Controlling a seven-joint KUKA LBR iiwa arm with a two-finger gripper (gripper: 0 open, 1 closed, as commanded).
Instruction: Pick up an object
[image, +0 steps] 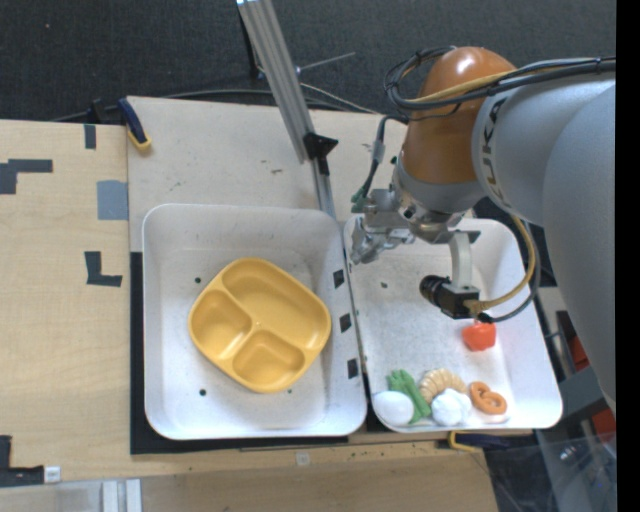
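My gripper (368, 243) hangs over the far left corner of the right bin (430, 300), close to the wall between the two bins. Nothing shows in it. The loose objects lie along the right bin's near edge: a green piece (405, 386), two white lumps (393, 407) (450, 406), a tan ridged piece (440, 380) and an orange pretzel-shaped ring (488, 398). A small red-orange block (479, 336) sits farther up by the right wall. All of them are well apart from the gripper, toward the near side.
A yellow divided plate (260, 323) lies in the middle of the left bin (165, 300). A slanted metal pole (290, 100) runs from the top down to the bins' far edge. A black cable fitting (445, 294) hangs off the arm over the right bin.
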